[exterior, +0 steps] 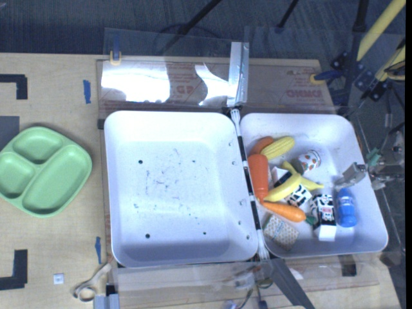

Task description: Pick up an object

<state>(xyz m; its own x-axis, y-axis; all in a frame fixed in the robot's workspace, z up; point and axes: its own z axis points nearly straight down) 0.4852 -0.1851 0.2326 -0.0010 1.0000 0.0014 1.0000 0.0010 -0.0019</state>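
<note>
The right bin (360,237) holds a heap of toys. Among them are a yellow corn cob (277,147), an orange sausage-shaped piece (259,174), a banana (290,187), a carrot (283,211) and a white ball with red marks (310,160). A blue bottle (346,210), a black-and-white patterned toy (325,208), a white block (327,232) and a speckled pad (282,232) lie towards the front. My gripper (356,171) shows as a faint grey shape at the bin's right wall, just above the blue bottle.
The left bin (129,127) stands beside the right one, and they meet along a central rim. A green divided plate (42,170) rests on the bench at far left. A clear panel (167,76) with a metal post stands behind the bins.
</note>
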